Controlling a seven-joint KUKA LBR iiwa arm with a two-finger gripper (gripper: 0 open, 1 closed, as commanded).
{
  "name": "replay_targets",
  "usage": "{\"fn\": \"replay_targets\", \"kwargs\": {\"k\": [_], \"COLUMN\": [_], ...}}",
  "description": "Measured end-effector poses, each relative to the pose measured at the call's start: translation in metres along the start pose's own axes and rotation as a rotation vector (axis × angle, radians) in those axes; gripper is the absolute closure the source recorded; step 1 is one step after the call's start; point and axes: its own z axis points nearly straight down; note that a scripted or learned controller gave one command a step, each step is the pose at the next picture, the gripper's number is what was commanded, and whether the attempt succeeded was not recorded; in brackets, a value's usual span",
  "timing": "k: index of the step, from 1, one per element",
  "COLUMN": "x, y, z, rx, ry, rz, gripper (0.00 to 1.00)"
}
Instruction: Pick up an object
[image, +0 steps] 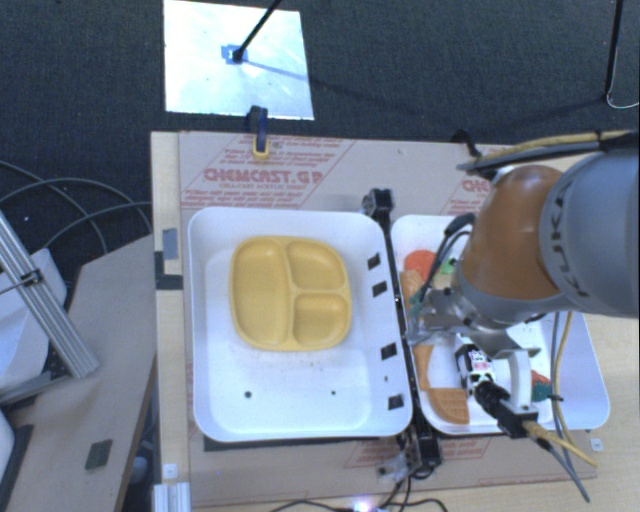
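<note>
Two shallow white bins are seen side by side on the bench, on a brown sheet printed in red (262, 175). The left bin (300, 420) is occupied by a yellow divided plate (291, 293), lying flat in its upper half with three compartments facing up. The right bin (592, 402) is largely covered by the grey and orange arm (540, 235), which is reached in from the right and bent down over the bin's left half. The gripper (435, 325) is located low over that left side, close to the divider between the bins; whether it is open or closed cannot be told, and no object can be confirmed as held. An orange-red item (418, 265) is noted near the bin's upper left, partly hidden by the arm. A tan waffle-textured piece (447, 400) is recorded at the lower left, just below the gripper. A small green object (541, 385) is glimpsed further right.
</note>
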Motion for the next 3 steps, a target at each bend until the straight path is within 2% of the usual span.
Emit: {"fn": "replay_targets", "kwargs": {"k": [1, 2, 3], "x": [-0.090, -0.019, 0.040], "y": [0.035, -0.002, 0.035], "z": [-0.014, -0.030, -0.036], "rx": [-0.001, 0.005, 0.001], "ry": [-0.004, 0.000, -0.001], "rz": [0.011, 0.005, 0.004], "gripper": [1.00, 1.00, 1.00]}}
